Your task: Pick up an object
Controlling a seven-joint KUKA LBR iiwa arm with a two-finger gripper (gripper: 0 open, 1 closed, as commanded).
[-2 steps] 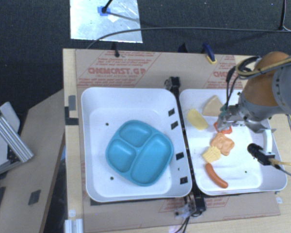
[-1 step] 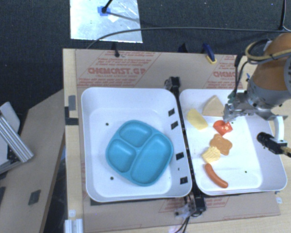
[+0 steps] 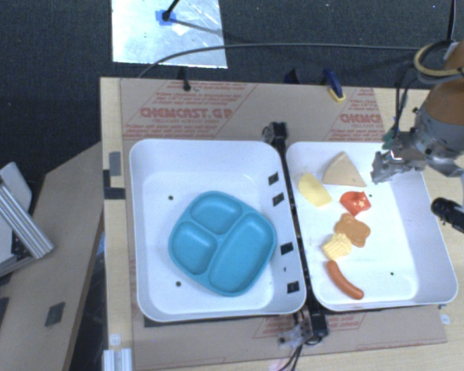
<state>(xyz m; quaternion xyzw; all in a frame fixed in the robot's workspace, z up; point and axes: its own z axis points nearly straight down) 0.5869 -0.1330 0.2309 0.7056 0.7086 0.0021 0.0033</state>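
Overhead, two shallow white bins sit side by side on the bench. The left bin (image 3: 151, 207) holds a blue divided plate (image 3: 222, 242) with three compartments. The right bin (image 3: 425, 269) holds toy food: a tan wedge (image 3: 342, 171) near its far edge, a yellow block (image 3: 314, 190) just left of it, a red piece (image 3: 356, 202), an orange-brown piece (image 3: 353, 229) touching a small yellow piece (image 3: 336, 246), and a sausage (image 3: 345, 280) nearest the front. The gripper (image 3: 387, 165) hangs over the far right part of that bin, just right of the tan wedge, with nothing seen between its fingers; how wide they stand I cannot tell.
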